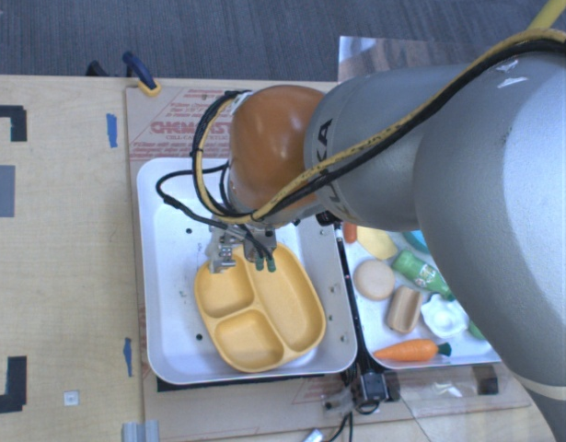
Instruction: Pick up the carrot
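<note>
Two shallow white bins are seen side by side on the bench. In the left white bin (163,339) a yellow plastic divided plate (259,313) is set, and the two-finger gripper (243,254) is poised at the plate's upper rim; its fingers appear parted with nothing between them. The orange carrot with a green top (411,350) is found lying on its side near the front edge of the right white bin (430,365), just below a tan cylindrical piece (403,308) and well apart from the gripper.
</note>
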Robot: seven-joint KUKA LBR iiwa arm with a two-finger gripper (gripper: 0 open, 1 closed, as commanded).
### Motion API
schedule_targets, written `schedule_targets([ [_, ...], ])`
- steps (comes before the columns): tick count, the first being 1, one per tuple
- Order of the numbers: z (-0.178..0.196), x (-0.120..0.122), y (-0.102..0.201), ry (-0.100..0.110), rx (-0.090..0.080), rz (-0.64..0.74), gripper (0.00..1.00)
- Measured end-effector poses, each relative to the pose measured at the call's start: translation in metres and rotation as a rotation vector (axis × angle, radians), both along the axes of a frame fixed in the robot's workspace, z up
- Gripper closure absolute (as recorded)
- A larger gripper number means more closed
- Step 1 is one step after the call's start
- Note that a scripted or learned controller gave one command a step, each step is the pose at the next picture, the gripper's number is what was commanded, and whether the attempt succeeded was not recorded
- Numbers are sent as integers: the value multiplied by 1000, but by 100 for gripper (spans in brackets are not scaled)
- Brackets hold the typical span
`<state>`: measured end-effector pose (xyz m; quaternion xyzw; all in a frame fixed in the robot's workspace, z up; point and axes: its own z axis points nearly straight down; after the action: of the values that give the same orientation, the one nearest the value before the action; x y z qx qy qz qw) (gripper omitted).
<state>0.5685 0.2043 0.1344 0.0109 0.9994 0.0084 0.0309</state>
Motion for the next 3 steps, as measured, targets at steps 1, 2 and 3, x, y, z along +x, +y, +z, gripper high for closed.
schedule_targets([
  [1, 37, -17, 19, 22, 5, -283, 100],
  [2, 73, -34, 19, 22, 30, -707, 100],
  [3, 85, -31, 19, 11, 33, -703, 100],
])
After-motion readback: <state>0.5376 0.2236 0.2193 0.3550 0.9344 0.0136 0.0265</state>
